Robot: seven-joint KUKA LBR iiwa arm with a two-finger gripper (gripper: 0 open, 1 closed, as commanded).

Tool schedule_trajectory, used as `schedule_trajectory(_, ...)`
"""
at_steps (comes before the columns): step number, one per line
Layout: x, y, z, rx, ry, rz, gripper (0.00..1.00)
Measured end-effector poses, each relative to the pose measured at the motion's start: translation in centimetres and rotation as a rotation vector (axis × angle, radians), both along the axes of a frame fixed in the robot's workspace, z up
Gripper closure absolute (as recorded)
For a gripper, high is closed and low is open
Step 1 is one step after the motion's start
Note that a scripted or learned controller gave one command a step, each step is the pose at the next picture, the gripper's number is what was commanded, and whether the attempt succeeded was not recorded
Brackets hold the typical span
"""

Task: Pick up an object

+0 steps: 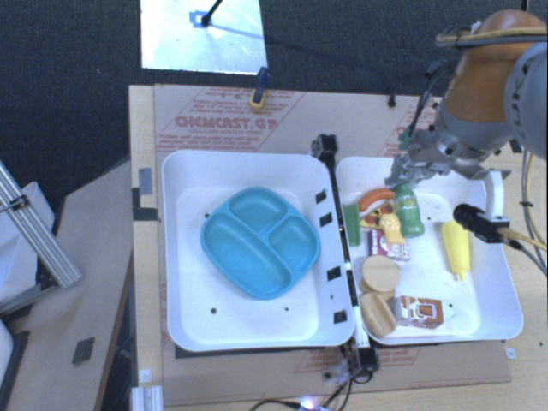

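The end effector (409,176) hovers over the right bin's (505,311) far left part, just above a green bottle (410,213) beside a hot dog (376,199); how wide it stands I cannot tell. A straight descent on the bottle (it lies crowded by a small yellow toy (391,227)) seems best. The yellow mustard bottle (456,248) has more open room, and the blue divided plate (260,241) sits alone in the left bin (190,315).
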State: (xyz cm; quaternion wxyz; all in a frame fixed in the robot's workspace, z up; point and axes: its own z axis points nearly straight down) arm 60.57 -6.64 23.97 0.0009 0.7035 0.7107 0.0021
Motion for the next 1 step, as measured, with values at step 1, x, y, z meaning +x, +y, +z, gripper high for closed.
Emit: schedule_trajectory(1, 3.50, 4.77, -1.99, -0.001, 0.000, -0.001, 1.00)
